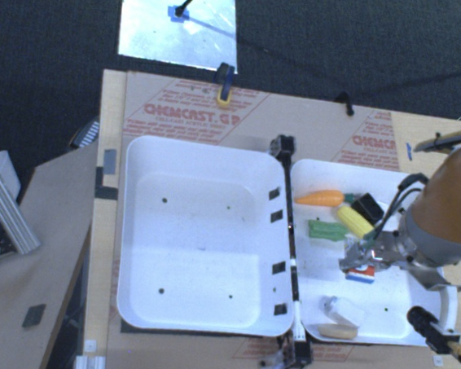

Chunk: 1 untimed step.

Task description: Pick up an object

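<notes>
Several toys crowd the right bin [378, 338], so your pincer [357, 258], its state hard to tell, sitting over the red-and-blue block [360, 273], may nudge the green piece [326, 230] nearby.

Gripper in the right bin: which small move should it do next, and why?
Probably a short straight descent. The gripper sits over the small red and blue object in the right bin, and nothing shows between it yet.
</notes>
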Tool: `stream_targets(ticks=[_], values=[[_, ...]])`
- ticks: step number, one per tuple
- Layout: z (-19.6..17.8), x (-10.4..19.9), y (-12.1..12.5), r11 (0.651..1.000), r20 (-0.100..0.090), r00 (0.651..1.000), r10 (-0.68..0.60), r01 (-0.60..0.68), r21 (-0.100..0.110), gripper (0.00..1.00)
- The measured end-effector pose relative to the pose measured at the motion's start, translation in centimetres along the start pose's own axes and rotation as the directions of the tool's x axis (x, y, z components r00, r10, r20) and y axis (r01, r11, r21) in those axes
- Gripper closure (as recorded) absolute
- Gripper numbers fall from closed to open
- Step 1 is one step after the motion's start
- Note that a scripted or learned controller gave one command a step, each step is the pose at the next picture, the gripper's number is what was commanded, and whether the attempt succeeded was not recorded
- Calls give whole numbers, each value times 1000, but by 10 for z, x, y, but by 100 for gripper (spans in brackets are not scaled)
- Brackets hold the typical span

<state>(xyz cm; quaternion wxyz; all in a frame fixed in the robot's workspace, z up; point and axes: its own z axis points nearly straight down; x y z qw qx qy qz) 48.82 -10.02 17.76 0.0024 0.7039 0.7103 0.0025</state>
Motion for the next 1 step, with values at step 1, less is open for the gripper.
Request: stream_targets(ticks=[1], values=[[-8, 68, 68, 1000, -1, 1000, -4, 4, -1, 100]])
